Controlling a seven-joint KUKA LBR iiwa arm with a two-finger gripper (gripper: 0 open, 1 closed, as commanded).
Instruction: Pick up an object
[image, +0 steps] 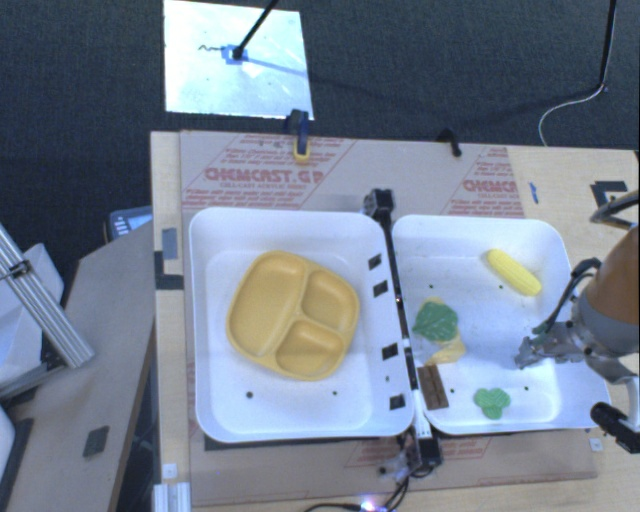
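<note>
Hand (530, 353) sits low at the right edge of the right bin (470, 232), reaching in from the right under the grey wrist; can't tell from this angle whether it's open or closed, and nothing visibly sits in it, so I'd call the pick not yet made. Nearest candidates: small green piece (491, 401) just below-left of the hand near the bin's front wall, and the corn cob (514, 271) up toward the back right, lying flat and apart from everything else, so probably the cleanest grab. Further left, a green leafy piece (436, 321) lies on top of a pale yellow piece (449, 350); they touch, so a grasp there risks catching both or neither. Brown block (432, 386) rests right against the divider between the bins, awkward since the wall blocks one side. All loose items are in the right bin, which fits the arm working that side. Left bin (220, 400) holds a yellow divided tray (293, 314), flat and centred, well apart from the hand. Both bins sit side by side on the bench (250, 165), on a printed board.
</note>
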